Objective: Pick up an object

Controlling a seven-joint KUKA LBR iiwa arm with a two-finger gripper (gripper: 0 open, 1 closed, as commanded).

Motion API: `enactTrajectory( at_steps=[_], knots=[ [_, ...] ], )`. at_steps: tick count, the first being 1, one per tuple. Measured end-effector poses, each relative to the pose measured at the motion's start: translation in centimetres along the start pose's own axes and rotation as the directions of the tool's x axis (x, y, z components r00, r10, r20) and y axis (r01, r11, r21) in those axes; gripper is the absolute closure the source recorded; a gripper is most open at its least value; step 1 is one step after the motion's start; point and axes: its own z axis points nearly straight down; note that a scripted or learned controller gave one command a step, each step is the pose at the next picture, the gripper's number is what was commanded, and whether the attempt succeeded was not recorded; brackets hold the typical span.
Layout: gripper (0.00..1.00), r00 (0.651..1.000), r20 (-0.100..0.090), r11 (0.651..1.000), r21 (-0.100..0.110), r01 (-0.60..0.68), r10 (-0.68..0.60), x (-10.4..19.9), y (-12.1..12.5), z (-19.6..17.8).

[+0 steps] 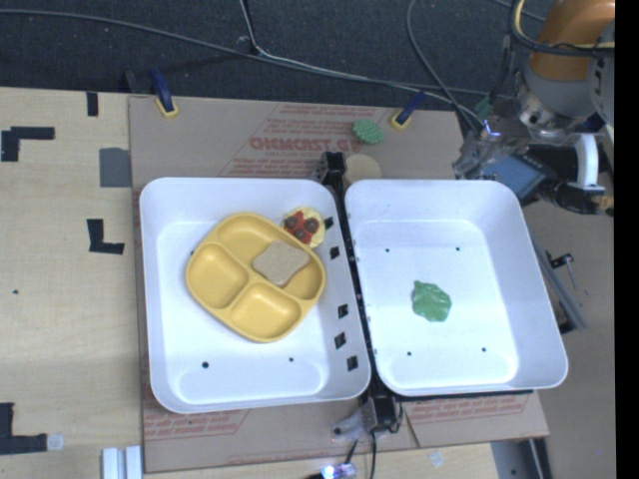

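A small green leafy piece (431, 300) lies near the middle of the right bin (519, 367). In the left bin (170, 367) sits a yellow divided plate (235, 302), tilted diagonally, with a tan bread slice (281, 261) on it. A small red and dark food piece (305, 225) rests at the plate's upper right edge. My gripper (477, 155) hangs above the bench just beyond the right bin's far right corner, well away from the green piece, and nothing is seen in it.
On the cardboard behind the bins lie a green ridged disc (367, 130) and a pale round piece (364, 165). Clamps (163, 98) hold the cardboard's far edge. Cables (300, 63) run across the dark back area. A black divider (344, 267) joins the bins.
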Motion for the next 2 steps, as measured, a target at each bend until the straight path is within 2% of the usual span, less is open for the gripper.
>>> enactTrajectory(
  at_steps=[1,2],
  knots=[
    [1.00,1.000,-0.001,1.000,0.001,0.003,-0.003,4.7,-1.2,-0.4],
    [1.00,1.000,-0.002,1.000,0.004,0.004,-0.004,9.9,-2.4,1.4]
  ],
)
